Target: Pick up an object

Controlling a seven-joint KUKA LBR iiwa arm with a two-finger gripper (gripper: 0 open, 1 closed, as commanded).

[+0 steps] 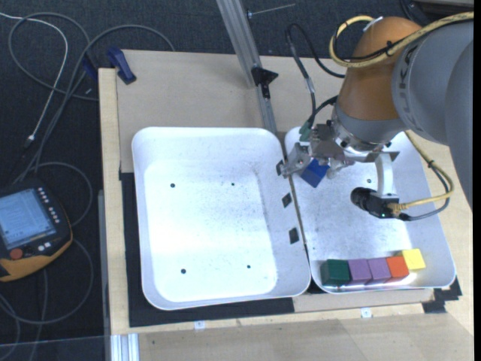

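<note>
- A pendant (pixel 26 228) lies at the frame's left edge, off the desk (pixel 188 89), with cables looping above it.
- A blue clamp (pixel 120 65) sits at the desk's upper left corner.
- The left bin (pixel 150 145) fills the frame's centre-left; its floor is bare white with wide open room out to every rim.
- A metal post (pixel 240 36) slants down from the top centre to where the two bins meet.
- The tool (pixel 310 164) hangs over the upper left of the right bin (pixel 432 232), close to the shared rim, its fingers clamped on a blue block (pixel 314 173).
- Mid-floor of the right bin is open below the tool.
- Along that bin's lower rim, touching in a row: green block (pixel 336 271), purple blocks (pixel 370 268), orange block (pixel 397 265), yellow block (pixel 414 259).
</note>
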